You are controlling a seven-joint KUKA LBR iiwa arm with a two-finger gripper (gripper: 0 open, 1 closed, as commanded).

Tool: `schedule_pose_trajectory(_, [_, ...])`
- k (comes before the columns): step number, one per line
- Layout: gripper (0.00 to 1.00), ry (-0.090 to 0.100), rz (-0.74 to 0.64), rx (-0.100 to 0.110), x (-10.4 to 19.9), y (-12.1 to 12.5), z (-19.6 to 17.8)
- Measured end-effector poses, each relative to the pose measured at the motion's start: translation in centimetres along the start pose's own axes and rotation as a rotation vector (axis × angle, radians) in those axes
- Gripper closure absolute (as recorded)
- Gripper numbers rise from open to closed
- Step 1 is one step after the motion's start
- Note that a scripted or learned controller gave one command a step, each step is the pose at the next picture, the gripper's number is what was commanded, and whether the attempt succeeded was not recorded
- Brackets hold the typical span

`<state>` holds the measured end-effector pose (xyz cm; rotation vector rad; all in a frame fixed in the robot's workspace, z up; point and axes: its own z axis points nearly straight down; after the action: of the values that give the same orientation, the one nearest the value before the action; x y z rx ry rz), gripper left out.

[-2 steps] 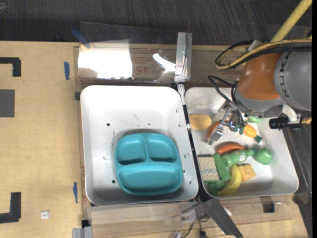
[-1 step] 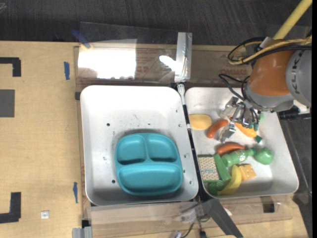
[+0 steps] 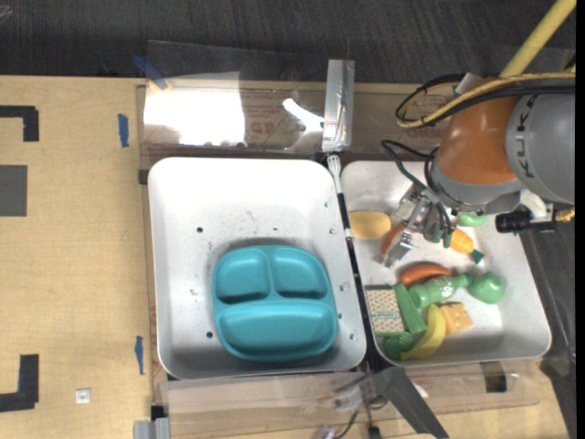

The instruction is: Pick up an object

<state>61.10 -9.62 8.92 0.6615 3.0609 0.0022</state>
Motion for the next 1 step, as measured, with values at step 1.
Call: schedule_pose_trajectory(1, [0.0, -0.002, -0.15, 0.001, -3.54, -2.64, 0.12])
